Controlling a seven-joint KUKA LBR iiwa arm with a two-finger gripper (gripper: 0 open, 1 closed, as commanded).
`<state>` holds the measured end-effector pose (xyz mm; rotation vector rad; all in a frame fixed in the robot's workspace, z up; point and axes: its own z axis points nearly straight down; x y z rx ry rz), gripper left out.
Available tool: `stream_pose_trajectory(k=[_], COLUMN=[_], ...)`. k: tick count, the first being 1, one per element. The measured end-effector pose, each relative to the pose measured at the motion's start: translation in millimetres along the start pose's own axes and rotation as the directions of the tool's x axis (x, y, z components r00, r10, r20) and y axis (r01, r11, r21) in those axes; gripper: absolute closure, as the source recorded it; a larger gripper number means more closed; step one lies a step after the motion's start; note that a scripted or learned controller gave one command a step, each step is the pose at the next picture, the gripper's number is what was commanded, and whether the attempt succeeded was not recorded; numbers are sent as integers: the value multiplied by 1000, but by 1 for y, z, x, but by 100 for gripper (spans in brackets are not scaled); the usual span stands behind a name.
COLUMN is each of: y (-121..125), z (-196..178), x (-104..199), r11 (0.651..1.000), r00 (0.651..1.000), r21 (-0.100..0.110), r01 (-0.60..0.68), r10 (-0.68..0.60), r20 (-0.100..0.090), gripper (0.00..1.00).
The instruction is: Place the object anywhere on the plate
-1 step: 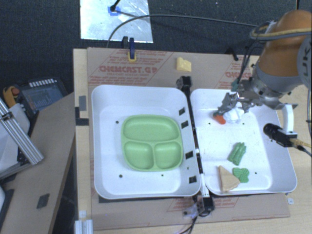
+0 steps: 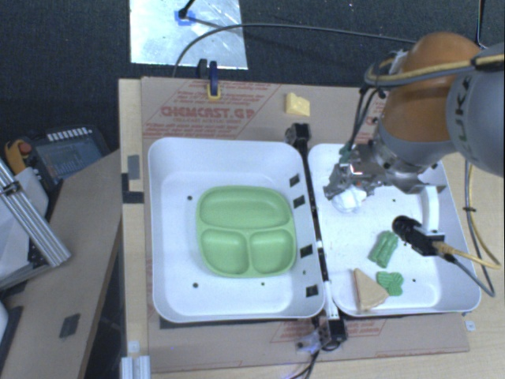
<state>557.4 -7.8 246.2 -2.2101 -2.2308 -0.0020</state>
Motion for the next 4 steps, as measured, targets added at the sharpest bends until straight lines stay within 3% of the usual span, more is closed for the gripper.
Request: stream_pose_trajectory(k=[2, 3, 4], y=[-3, -12, -12], z=[7, 17, 16], x=[105, 140, 138], r11=[1000, 1000, 1000], r00=[1000, 1000, 1000], r21=[0, 1, -1], r01=[1, -1, -5], r10=[-1, 1, 5], r20=[-1, 0, 1], gripper=[100, 100, 0])
